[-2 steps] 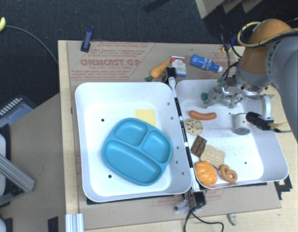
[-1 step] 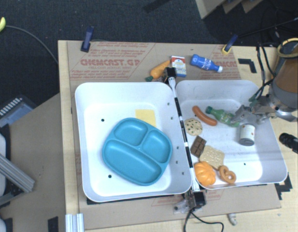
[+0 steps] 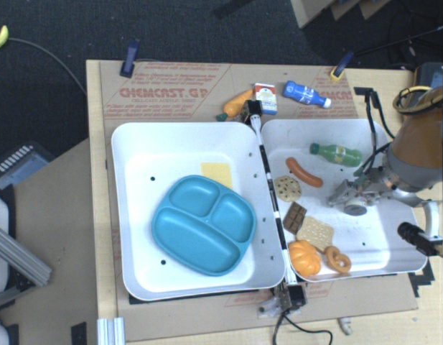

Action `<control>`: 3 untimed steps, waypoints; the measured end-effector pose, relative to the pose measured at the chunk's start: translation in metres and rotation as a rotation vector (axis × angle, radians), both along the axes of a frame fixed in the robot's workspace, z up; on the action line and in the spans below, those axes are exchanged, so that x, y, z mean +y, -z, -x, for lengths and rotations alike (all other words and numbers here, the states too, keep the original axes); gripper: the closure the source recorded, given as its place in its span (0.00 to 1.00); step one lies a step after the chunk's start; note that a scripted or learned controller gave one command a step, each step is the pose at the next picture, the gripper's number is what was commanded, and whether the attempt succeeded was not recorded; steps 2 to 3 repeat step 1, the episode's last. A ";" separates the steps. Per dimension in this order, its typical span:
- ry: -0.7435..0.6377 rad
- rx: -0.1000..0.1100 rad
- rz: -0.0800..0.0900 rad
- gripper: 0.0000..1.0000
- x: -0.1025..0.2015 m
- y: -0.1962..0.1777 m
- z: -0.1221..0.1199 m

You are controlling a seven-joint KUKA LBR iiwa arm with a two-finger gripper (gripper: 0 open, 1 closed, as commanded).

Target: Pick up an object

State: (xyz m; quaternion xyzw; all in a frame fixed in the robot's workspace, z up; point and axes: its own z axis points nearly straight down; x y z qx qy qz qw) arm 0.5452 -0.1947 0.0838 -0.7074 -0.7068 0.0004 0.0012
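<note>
My gripper [image 3: 355, 200] hangs low over the right bin [image 3: 393, 259], above a bare patch of floor right of centre. Nearest to it are a green bottle [image 3: 337, 154] lying behind it and a red sausage [image 3: 305, 172] to its left. Further left lie a round cookie [image 3: 286, 187], a brown chocolate bar [image 3: 295, 217] and a square cracker [image 3: 316, 231]. An orange fruit [image 3: 305, 257] and a pretzel [image 3: 338, 260] sit at the bin's front. No object shows in the gripper.
The left bin [image 3: 128, 164] holds a blue divided plate [image 3: 203, 223] and a yellow cheese slice [image 3: 217, 171]. Behind the bins lie a blue bottle [image 3: 306, 94], a small carton [image 3: 265, 98] and an orange item [image 3: 238, 103]. A black divider [image 3: 268, 182] runs between the bins.
</note>
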 end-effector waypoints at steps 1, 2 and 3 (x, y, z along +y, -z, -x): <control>0.000 -0.004 0.001 1.00 0.000 -0.011 -0.001; 0.000 -0.004 0.001 1.00 0.000 -0.011 -0.001; 0.000 -0.004 0.001 1.00 0.000 -0.011 -0.001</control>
